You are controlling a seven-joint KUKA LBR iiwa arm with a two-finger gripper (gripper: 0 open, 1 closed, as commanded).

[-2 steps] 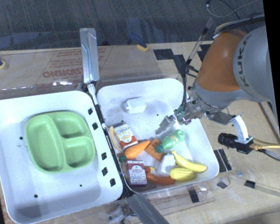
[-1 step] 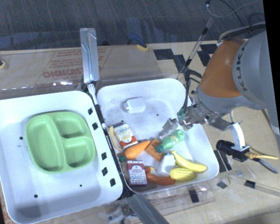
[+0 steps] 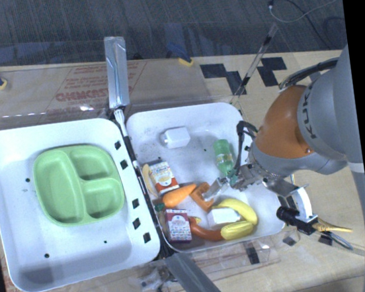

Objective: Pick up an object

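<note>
My gripper (image 3: 222,183) is low in the right bin (image 3: 198,116), at the end of the grey arm with the orange band (image 3: 284,132). Its tip is right beside a small orange piece (image 3: 201,196) and just above a yellow banana (image 3: 240,220). A green bottle (image 3: 223,156) lies just behind the gripper. An orange carrot (image 3: 177,195) lies to the left of the orange piece. I see nothing clearly held between the gripper's tips.
The right bin also holds a white block (image 3: 175,137), a small orange-and-white carton (image 3: 163,175), a red box (image 3: 178,226), a white piece (image 3: 223,215) inside the banana's curve and a red-orange stick (image 3: 206,234). A green divided plate (image 3: 79,182) lies in the left bin (image 3: 12,218).
</note>
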